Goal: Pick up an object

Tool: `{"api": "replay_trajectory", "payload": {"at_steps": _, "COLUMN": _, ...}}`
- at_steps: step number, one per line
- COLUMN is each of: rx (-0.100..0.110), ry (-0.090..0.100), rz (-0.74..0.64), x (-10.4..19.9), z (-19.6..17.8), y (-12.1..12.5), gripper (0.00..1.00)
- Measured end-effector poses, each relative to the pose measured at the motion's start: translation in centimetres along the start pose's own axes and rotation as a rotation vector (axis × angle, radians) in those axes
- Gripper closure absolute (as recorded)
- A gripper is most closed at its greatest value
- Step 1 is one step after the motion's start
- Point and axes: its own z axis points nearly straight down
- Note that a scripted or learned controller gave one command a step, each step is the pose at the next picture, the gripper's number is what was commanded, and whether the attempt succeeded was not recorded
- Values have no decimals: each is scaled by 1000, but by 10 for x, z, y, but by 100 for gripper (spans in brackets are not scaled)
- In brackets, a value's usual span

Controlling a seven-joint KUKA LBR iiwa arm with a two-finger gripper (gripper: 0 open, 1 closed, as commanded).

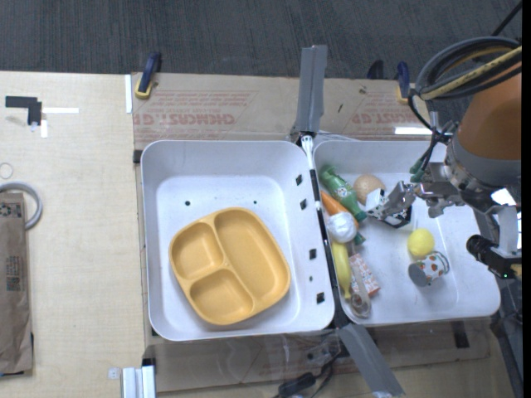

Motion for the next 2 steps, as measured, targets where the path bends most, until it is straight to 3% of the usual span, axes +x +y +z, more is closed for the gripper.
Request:
{"api": "replay_trajectory", "payload": {"at_steps": 1, "rx": 0, "ry": 1, "rz": -232, "x": -46, "z": 21, "y": -47, "gripper": 0}}
{"api": "replay_trajectory", "payload": {"at_steps": 2, "rx": -1, "ry": 1, "rz": -165, "x": -111, "z": 117, "y": -50, "gripper": 0}}
